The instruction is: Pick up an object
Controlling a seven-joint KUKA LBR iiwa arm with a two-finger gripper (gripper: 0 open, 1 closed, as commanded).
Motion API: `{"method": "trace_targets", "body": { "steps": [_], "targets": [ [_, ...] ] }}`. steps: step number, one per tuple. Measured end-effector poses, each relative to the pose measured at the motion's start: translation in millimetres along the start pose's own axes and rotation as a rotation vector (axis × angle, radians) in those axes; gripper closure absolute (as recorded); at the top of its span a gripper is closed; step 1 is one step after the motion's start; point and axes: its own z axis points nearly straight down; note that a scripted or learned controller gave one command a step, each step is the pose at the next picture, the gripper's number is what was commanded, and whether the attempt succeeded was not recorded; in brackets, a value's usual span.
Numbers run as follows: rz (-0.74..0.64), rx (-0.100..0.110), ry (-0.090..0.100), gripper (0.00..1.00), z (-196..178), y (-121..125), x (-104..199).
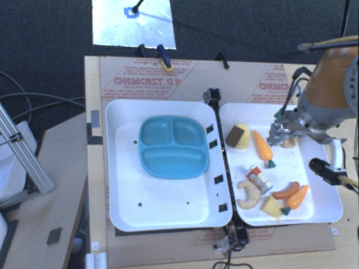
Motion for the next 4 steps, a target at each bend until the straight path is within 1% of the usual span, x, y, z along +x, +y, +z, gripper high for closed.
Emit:
{"method": "trace_targets", "body": {
  "steps": [1,2,3,4],
  "targets": [
    [0.000,0.002,0.001,1.00,-27.5,1.3,-0.1],
    [-0.006,0.001,0.002,1.00,-33.7,32.9,49.4],
    [-0.005,0.003,0.002,1.00,-20.1,70.1,81.2],
    [-0.003,0.002,0.002,1.00,-35.0,90.3,99.0]
  ]
}}
